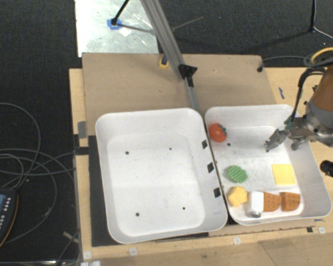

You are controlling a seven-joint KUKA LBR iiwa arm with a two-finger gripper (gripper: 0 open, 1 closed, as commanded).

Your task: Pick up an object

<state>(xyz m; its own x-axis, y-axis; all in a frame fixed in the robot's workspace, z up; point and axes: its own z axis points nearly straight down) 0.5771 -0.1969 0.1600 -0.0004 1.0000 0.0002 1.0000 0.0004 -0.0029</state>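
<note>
The right bin (248, 114) holds several small items. A red tomato-like ball (217, 132) lies at its far left corner. A green knobbly disc (236, 173) sits lower down, and a flat yellow square (283, 174) lies to the right. Along the near wall sit a yellow lump (237, 196), a white piece (256, 203) and two orange waffle-like pieces (280, 201). My gripper (281, 145) hangs over the bin's far right part, above and just behind the yellow square. It is open, with nothing between its fingers.
The left bin (100, 127) stands beside the right one, joined by black clips (210, 167) along the shared wall. A grey metal pole (171, 44) slants across the back of the bench. Cables lie on the floor at left.
</note>
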